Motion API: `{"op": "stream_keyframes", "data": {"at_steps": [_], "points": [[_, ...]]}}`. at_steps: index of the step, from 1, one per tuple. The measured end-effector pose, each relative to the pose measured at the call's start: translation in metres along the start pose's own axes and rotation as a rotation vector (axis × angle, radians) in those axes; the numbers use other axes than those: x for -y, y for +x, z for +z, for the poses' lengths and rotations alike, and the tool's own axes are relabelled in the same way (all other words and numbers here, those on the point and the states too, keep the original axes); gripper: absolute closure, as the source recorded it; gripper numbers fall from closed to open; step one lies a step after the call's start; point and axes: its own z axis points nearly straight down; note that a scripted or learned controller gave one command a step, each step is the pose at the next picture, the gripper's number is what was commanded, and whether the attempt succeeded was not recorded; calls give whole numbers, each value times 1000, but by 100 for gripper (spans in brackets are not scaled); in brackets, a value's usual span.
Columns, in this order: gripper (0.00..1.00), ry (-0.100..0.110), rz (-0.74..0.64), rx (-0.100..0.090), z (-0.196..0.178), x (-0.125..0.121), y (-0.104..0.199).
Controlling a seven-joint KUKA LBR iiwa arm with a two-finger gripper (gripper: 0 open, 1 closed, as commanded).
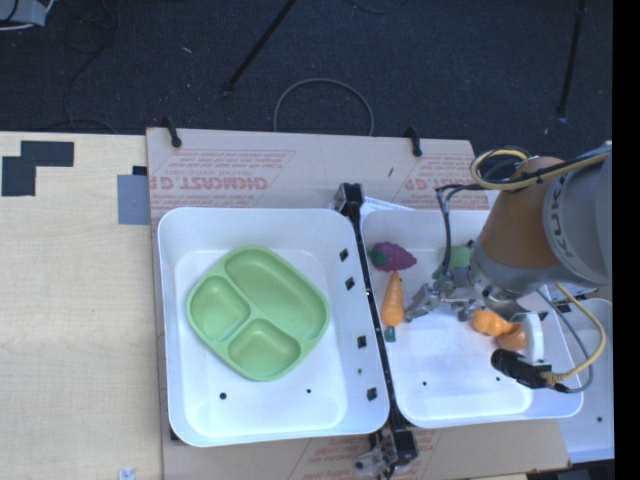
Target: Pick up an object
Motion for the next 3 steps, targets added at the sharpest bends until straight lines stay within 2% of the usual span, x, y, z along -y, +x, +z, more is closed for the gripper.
{"op": "stream_keyframes", "data": {"at_steps": [1, 3], "points": [[100, -2, 5, 1, -13, 0, -2], [100, -11, -1, 3, -125, 11, 4]]}}
